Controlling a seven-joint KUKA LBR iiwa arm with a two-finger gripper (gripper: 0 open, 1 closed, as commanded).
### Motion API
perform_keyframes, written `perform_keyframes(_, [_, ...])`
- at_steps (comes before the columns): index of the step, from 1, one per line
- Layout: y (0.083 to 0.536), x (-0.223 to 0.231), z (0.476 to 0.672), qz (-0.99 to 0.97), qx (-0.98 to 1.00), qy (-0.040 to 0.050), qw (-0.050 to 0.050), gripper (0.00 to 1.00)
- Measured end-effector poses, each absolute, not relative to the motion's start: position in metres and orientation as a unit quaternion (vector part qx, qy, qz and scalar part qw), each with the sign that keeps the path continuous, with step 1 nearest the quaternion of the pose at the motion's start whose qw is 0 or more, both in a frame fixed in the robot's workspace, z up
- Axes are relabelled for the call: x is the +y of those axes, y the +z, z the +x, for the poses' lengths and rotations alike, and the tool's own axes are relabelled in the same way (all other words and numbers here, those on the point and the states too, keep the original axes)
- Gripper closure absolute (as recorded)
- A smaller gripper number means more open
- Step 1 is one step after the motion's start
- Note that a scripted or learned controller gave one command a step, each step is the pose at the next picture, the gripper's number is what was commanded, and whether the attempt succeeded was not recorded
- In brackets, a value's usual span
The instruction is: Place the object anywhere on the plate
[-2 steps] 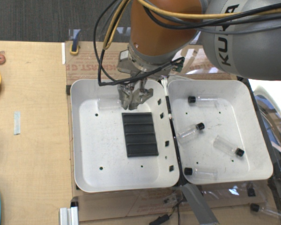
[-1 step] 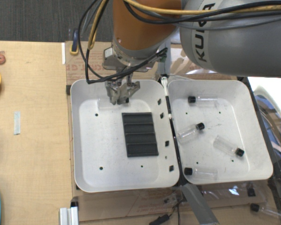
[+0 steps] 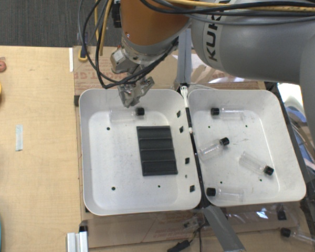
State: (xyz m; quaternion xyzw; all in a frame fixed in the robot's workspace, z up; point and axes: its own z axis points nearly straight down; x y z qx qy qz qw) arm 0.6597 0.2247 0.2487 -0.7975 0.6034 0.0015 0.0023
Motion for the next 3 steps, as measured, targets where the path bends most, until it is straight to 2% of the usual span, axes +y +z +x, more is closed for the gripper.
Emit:
perform_keyframes(1, [0.234,0.229,0.603,-0.863,0.505,0.0017,0.002,1.0])
perform_keyframes(2, [0.224,0.228,0.628,-0.82,0.573,0.0012,0.002,1.0])
perform_keyframes(3, [0.257,0.229,0.607,-0.931,0.366,0.0014,0.002,1.0])
